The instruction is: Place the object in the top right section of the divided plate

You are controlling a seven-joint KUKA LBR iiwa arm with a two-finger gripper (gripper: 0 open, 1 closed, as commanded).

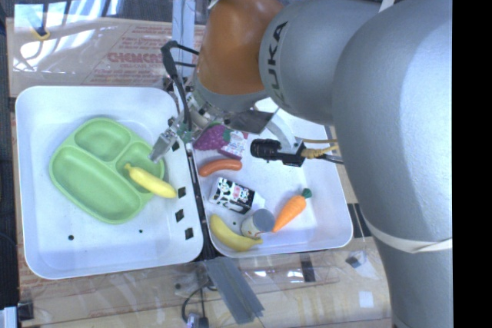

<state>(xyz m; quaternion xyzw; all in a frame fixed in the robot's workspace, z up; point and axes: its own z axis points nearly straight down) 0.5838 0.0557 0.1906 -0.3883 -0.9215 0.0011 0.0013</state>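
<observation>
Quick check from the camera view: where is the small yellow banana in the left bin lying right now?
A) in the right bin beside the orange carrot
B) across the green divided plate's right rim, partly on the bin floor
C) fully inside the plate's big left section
B: the small yellow banana lies across the right rim of the green divided plate, its far end over the white left bin.

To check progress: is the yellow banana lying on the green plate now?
Yes, the yellow banana lies on the right edge of the green plate, in the left bin.
</observation>
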